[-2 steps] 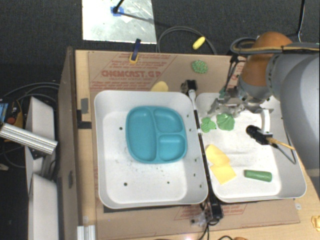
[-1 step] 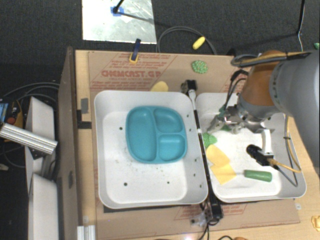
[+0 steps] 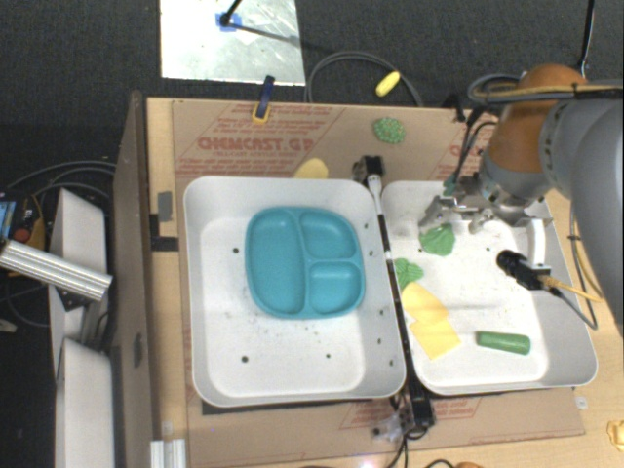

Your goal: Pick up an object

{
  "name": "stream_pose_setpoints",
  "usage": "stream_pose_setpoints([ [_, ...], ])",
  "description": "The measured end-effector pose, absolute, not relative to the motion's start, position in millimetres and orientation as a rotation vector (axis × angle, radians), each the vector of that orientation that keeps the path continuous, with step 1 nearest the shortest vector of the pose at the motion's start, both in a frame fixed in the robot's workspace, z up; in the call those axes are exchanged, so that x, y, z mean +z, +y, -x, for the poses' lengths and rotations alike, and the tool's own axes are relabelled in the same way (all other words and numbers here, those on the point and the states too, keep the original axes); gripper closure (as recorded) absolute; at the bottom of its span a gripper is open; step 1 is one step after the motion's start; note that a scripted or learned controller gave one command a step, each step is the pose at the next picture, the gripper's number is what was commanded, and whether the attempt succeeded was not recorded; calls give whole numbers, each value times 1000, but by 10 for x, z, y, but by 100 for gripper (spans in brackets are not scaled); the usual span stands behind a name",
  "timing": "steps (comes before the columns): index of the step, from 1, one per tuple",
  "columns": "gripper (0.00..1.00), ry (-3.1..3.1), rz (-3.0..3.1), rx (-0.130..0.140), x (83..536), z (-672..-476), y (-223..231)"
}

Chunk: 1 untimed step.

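Bins, white, two, side by side; contents listed front to back.

Right bin:
- Green cylinder, lying flat near the front.
- Yellow slab, left of the cylinder, close to the inner wall.
- Pale green scrap, just behind the slab.
- Darker green leafy piece, farther back.
- Gripper, low over the rear of the bin, just beside the leafy piece. Whether its jaws are apart or together cannot be told, and no item is visibly clamped.

Left bin:
- Blue divided plate, centred.

Cardboard, behind the bins:
- Yellow lump.
- Green knobbly ball.

Status: every item appears to rest where it lies, with nothing lifted. Judged remaining: the grasp, likely on the leafy piece, and the lift.
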State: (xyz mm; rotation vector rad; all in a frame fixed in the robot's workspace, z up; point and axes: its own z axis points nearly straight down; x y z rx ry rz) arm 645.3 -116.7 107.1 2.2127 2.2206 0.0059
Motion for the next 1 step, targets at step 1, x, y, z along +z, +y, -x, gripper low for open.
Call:
stream_pose_setpoints([
  [1, 0, 2226, -2217, 0, 838, -6278, -1016],
])
